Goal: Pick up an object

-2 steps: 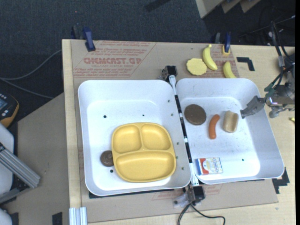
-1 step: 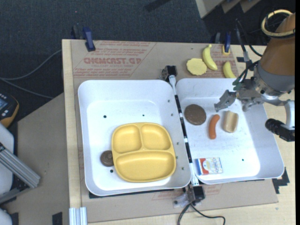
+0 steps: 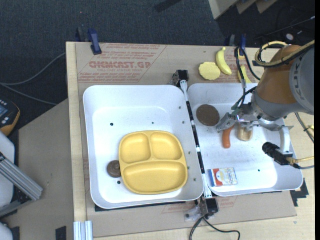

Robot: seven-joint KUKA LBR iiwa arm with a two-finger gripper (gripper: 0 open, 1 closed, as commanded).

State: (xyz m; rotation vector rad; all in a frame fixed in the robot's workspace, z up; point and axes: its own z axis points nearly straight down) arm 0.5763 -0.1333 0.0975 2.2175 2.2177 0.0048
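The arm's wrist covers most of the jaws [image 3: 239, 124], so whether they are wide or narrow cannot be told. In the right bin [image 3: 260, 181], an orange sausage [image 3: 226, 137] lies just at 7 o'clock of the jaws, and a tan lump [image 3: 244, 133] (hard to identify) sits directly under them. A brown disc [image 3: 207, 115] rests at their 9 o'clock. The left bin [image 3: 100, 134] carries a yellow tray [image 3: 152, 161].
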